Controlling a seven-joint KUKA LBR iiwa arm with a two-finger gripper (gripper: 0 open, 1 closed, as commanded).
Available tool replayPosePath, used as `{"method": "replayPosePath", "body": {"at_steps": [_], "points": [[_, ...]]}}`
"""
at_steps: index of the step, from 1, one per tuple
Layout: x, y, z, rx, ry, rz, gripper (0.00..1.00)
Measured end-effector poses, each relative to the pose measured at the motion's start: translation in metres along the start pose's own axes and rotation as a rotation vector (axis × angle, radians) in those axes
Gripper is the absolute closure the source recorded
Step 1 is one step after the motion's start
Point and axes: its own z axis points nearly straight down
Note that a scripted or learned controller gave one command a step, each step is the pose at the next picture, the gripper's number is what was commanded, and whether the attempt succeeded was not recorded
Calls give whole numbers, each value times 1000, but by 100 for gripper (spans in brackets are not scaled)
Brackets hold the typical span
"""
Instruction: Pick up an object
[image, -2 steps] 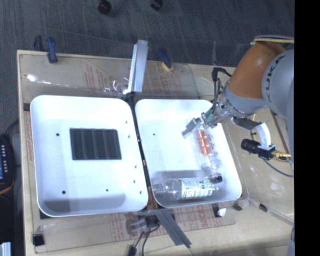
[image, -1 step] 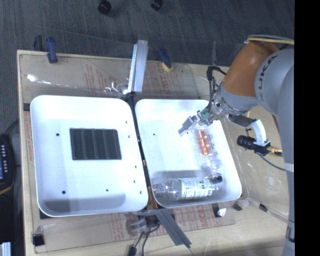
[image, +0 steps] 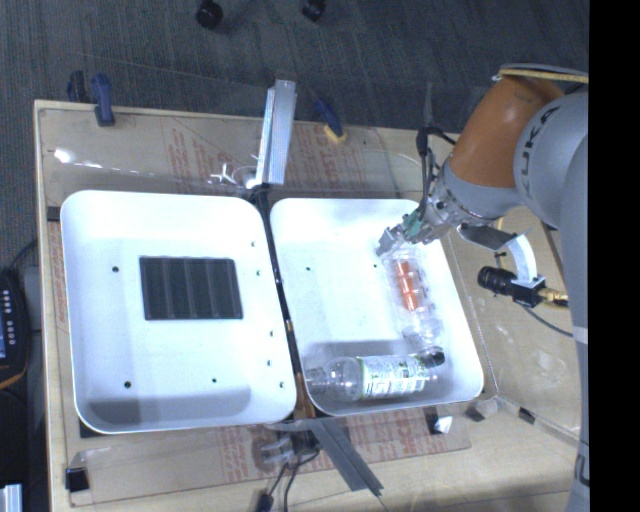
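In the right bin (image: 330, 260) two clear plastic bottles lie. One bottle with an orange label (image: 410, 290) runs along the right wall, its black cap toward the front. The other, with a pale label (image: 368, 376), rests along the front wall. My gripper (image: 400, 236) hangs low over the bin's back right corner, right at the upper end of the orange-labelled bottle. Nothing shows between its fingers.
The left bin (image: 110, 330) holds a dark ribbed rectangular panel (image: 190, 288). A grey metal bar (image: 276, 132) stands at the back between the bins. The arm's orange band and grey body cover the bench's back right.
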Motion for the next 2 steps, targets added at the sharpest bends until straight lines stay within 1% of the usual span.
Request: {"method": "replayPosePath", "body": {"at_steps": [1,2], "points": [[0,0,0,0,0,0,0],[-1,-10,-119,0,1,19,0]]}}
